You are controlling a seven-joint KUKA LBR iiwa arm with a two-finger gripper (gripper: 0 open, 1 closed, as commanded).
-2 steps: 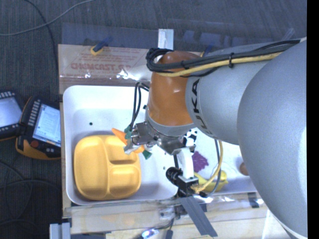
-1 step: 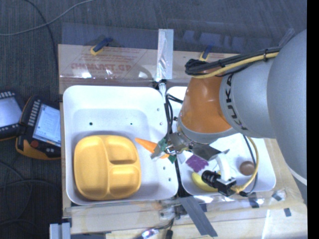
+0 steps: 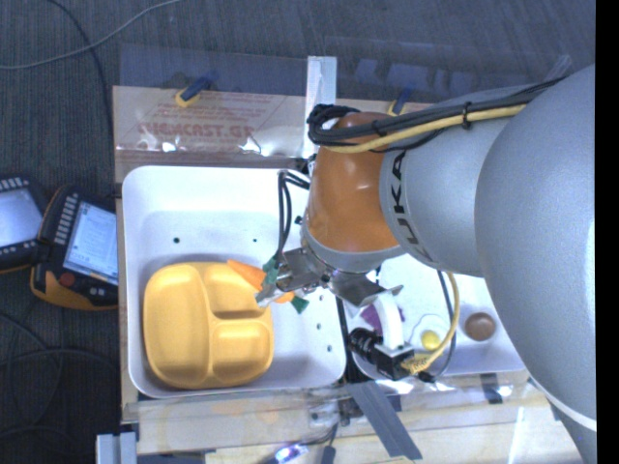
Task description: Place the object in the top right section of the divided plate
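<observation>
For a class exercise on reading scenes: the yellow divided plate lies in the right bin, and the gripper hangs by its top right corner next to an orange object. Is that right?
Not quite. The camera view shows the yellow divided plate in the left bin, not the right one. The rest holds: the gripper hangs by the plate's top right corner, next to an orange object.

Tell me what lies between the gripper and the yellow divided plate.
In the camera view, an orange object lies between the gripper and the yellow divided plate, at the plate's top right edge. Whether the gripper grips it is unclear.
</observation>
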